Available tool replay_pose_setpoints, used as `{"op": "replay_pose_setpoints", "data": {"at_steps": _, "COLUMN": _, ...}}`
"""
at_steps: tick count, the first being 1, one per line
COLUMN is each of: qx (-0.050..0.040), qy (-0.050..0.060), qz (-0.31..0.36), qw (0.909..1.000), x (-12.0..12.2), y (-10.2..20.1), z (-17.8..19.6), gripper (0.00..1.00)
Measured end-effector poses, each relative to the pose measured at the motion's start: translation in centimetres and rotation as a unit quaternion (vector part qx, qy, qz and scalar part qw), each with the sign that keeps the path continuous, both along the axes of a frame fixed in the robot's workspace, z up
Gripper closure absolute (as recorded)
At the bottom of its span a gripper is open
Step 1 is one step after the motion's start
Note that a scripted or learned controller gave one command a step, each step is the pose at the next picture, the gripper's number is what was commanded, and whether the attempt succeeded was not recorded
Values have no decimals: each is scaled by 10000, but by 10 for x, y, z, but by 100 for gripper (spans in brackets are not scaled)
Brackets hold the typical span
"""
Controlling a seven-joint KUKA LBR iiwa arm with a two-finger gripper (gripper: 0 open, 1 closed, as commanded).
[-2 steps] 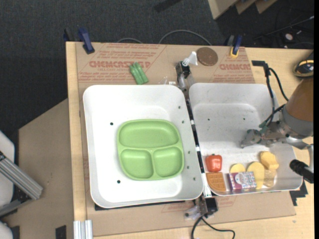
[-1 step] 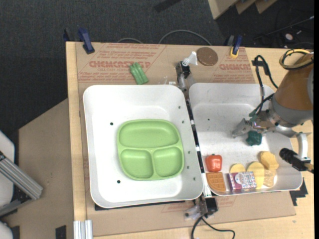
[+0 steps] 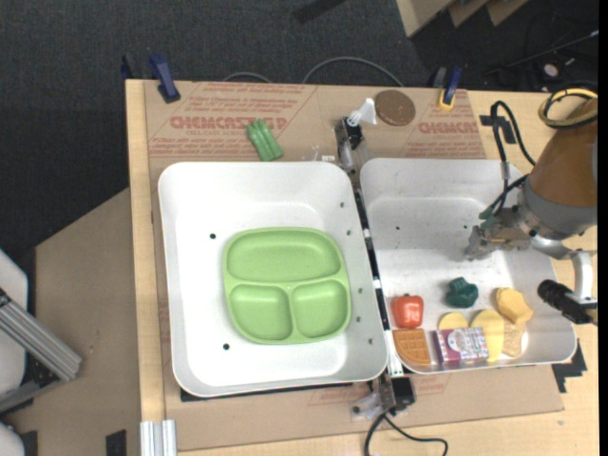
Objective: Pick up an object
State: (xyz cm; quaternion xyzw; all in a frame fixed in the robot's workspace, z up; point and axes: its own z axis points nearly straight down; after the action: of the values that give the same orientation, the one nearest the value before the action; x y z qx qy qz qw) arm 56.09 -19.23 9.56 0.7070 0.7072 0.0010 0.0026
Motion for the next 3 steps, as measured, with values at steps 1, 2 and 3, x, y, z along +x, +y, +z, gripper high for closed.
{"op": "replay_pose_setpoints", "data": {"at_steps": 1, "qx": 2, "qy": 4, "qz": 0, "qw": 10000, "x": 0, "y": 0, "z": -1, "gripper": 0}}
{"op": "replay_pose_setpoints", "data": {"at_steps": 2, "qx": 27, "qy": 41, "qz": 8, "qw": 10000, "x": -38, "y": 35, "z": 47, "gripper": 0}}
{"op": "replay_pose_setpoints", "data": {"at_steps": 3, "qx": 28, "qy": 54, "qz": -3, "qw": 10000, "x": -72, "y": 51, "z": -2, "gripper": 0}}
